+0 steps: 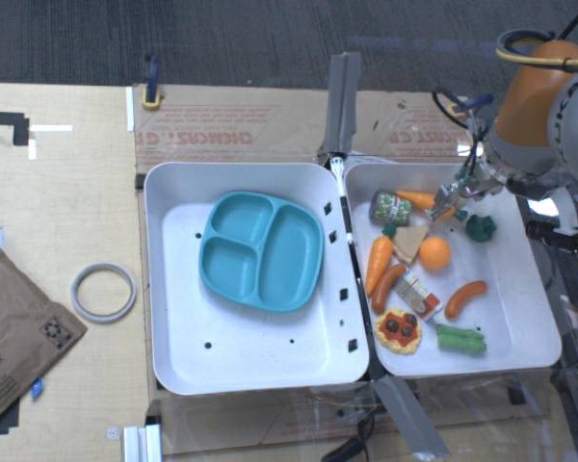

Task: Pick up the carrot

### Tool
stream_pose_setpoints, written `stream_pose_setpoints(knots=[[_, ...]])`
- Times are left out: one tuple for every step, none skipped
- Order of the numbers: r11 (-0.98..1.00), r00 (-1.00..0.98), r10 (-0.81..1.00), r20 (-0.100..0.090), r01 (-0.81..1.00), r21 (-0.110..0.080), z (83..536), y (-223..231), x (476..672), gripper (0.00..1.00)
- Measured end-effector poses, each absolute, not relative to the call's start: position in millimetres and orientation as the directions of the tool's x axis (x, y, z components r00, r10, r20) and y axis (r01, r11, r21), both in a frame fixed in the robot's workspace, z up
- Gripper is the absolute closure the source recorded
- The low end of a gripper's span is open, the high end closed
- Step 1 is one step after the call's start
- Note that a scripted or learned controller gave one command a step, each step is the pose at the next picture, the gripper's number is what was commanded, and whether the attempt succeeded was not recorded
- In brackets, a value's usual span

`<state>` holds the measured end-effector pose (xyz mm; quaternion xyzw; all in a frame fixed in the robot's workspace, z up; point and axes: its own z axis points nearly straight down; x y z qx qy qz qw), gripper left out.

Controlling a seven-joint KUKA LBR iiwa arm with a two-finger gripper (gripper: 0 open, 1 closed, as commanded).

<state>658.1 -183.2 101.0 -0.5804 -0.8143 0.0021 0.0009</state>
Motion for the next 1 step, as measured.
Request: stream_pose_setpoints(knots=[[-0.002, 0.002, 1.0, 0.001, 1.0, -0.007, 169.3, -129.0, 657.9, 1.0]])
